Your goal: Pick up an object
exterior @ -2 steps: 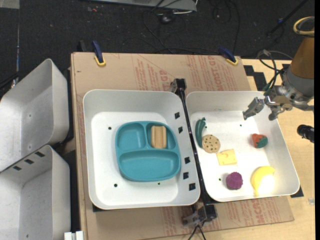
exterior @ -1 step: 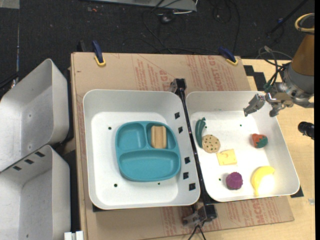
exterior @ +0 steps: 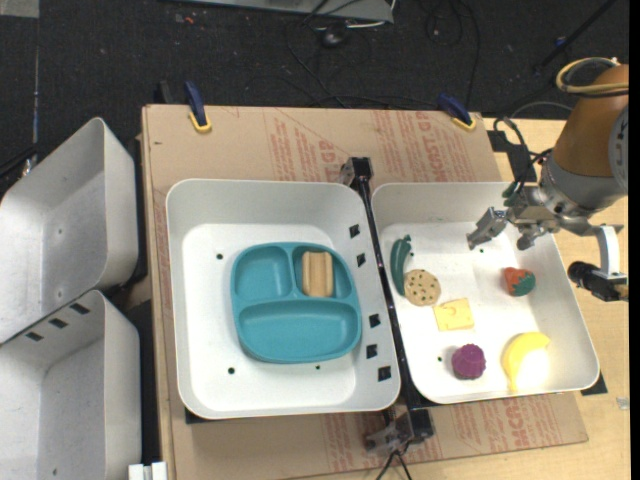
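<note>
The curved yellow plastic banana [exterior: 523, 355] at the right bin's [exterior: 480, 200] 5 o'clock lies ungrasped; the gripper [exterior: 508, 226], apparently spread and empty, hovers at 12 o'clock in approach, needing descent onto an object.

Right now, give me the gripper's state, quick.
Gripper: open, holding nothing, over the right bin near its back edge.
</note>
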`<state>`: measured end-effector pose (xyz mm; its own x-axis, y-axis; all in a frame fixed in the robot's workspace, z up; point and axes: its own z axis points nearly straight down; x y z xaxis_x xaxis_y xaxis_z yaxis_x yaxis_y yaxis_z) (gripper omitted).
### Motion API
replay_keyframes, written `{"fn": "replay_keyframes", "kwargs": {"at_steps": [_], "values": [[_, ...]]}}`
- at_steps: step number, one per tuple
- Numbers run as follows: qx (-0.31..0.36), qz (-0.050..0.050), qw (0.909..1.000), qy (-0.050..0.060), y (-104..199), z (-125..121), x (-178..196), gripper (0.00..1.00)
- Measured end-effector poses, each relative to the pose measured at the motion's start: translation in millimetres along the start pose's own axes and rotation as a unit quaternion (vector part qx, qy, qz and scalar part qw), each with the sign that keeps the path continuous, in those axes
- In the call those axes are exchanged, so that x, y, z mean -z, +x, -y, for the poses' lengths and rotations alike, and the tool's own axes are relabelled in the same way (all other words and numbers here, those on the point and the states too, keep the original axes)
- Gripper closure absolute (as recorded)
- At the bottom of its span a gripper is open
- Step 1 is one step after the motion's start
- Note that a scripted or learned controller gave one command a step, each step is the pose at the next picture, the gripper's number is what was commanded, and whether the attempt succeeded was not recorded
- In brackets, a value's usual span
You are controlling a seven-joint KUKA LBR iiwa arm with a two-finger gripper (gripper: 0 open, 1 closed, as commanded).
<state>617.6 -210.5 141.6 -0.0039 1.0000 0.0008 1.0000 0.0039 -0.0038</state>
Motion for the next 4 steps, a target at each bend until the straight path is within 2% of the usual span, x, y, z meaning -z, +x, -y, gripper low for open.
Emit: {"fn": "replay_keyframes", "kwargs": {"at_steps": [1, 2, 3, 4], "values": [[-0.001, 0.000, 1.0000, -0.001, 0.7, 0.0, -51.9, 0.00], [0.001, 0.001, 1.0000, -0.004, 0.6, -1.5, -38.1, 1.00], [0.000, 0.002, 1.0000, -0.004, -6.6, -6.2, 8.5, 1.00], [0.000, 0.002, 1.0000, -0.005, -5.5, -9.4, 71.8, 1.00]]}}
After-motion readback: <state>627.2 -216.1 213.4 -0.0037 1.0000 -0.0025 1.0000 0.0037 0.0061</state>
